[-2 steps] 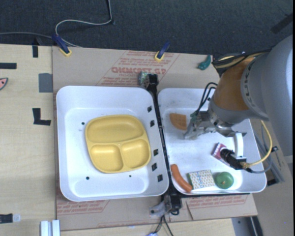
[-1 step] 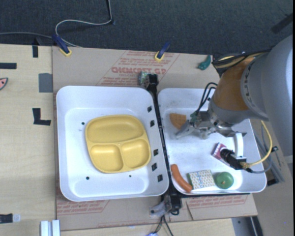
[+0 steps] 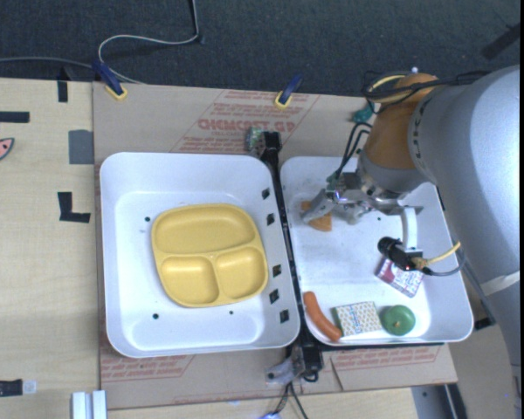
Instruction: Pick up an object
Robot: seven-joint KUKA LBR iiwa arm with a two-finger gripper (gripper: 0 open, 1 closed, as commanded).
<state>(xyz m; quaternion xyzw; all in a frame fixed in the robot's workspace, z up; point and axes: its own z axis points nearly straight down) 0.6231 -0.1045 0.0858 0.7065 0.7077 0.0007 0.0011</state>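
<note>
The pincer [image 3: 321,209] sits low in the right bin [image 3: 367,286], fingers narrowly closed around an orange piece [image 3: 317,215].

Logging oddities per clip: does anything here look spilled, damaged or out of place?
Nothing stands out. The yellow divided plate lies flat in the left bin; the small items sit loose in the right bin by the gripper.
</note>
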